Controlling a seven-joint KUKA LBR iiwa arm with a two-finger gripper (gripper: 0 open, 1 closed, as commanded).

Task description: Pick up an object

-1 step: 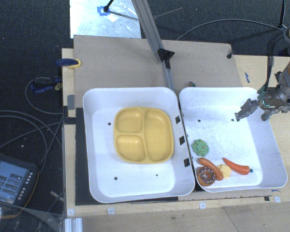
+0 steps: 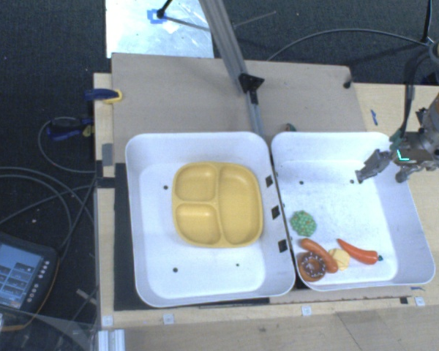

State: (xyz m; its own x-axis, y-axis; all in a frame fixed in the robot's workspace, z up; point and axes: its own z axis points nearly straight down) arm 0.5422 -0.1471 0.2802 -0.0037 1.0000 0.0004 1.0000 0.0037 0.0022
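The right bin holds several toy foods near its front. A green bumpy ball lies left of centre. Below it sit a red sausage, a brown donut, a small yellow piece and an orange-red chili. My gripper hangs over the bin's back right part, above and to the right of the foods. It is open, with nothing between its fingers.
The left bin carries a yellow divided plate. A grey pole slants in from the top to the gap between the bins. Cables and a handheld pendant lie off the bench at the left.
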